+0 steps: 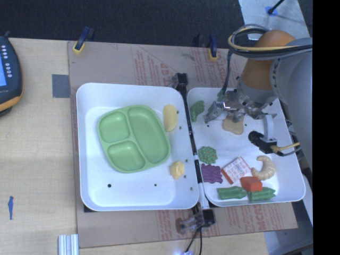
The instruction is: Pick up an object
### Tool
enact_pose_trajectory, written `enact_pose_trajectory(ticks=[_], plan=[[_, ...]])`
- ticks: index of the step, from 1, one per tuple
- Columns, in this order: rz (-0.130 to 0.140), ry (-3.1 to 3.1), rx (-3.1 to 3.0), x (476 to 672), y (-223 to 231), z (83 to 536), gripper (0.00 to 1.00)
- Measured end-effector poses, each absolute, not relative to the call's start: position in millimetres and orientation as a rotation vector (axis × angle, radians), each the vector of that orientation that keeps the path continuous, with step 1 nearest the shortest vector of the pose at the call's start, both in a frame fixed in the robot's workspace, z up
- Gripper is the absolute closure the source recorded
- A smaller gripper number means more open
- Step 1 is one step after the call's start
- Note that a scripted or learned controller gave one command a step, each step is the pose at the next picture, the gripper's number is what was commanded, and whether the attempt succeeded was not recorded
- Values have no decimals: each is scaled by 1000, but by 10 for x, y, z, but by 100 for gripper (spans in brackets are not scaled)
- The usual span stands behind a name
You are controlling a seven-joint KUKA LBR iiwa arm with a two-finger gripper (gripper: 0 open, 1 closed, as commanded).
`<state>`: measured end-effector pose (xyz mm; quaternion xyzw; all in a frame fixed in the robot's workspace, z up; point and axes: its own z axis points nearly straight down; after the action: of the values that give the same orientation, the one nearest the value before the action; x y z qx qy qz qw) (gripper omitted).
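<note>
The tool (232,113) hangs low at the upper right of the frame, over the right bin (295,187), directly above a tan piece (233,125); whether it is released or clenched cannot be told, as the wrist hides it. That piece seems the likely target, lying apart from its neighbours. Toward the lower right the other toys crowd together: a croissant (264,167), a red block (251,184), green beans (232,193). The left bin (87,142) holds a green tray (133,138).
</note>
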<state>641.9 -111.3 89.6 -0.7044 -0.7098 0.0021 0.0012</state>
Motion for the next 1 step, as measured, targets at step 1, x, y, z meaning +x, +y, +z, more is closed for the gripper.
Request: enact_pose_trajectory(ticks=[1], plan=[[0, -2225, -2226, 6423, -1673, 1576, 0]])
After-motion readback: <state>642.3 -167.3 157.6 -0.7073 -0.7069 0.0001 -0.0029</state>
